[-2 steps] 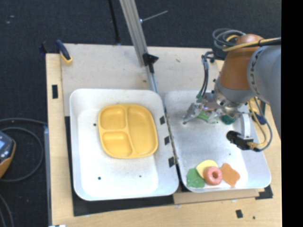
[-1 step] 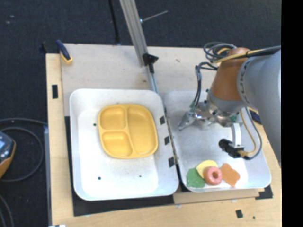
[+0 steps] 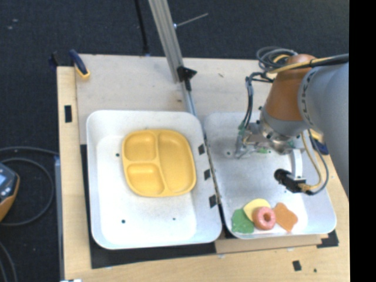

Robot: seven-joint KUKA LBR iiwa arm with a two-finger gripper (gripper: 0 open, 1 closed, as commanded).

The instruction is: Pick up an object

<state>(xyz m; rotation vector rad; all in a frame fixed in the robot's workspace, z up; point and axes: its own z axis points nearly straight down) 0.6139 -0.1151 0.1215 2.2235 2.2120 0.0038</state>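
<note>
On the worktop (image 3: 135,81) we list, largest first: left bin (image 3: 106,216) holding a yellow divided tray (image 3: 158,161); right bin (image 3: 235,181), where the arm's pincer (image 3: 245,145) hangs at upper centre, its opening impossible to tell, nothing seen in it. Pink ring (image 3: 265,218), orange piece (image 3: 286,216), green piece (image 3: 241,222) and yellow piece (image 3: 256,206) cluster at lower right, apart from it. We judge the approach in hand; next it must travel toward that cluster and descend.
</note>
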